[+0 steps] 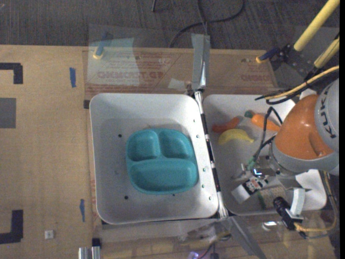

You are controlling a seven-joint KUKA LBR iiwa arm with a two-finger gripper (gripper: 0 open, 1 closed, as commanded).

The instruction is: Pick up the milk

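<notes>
A light brown wooden bench (pixel 43 161) filled the view from the left edge across to the right. Two shallow white bins sat on it side by side, touching along a metal seam: the left bin (pixel 108 117) near the middle and the right bin (pixel 221 109) beside it. Black angular markings (pixel 12 72) and short strips of blue tape (pixel 72 77) lay on the bare wood to the left. A clear plastic sheet (pixel 132 66) lay flat behind the left bin.
</notes>
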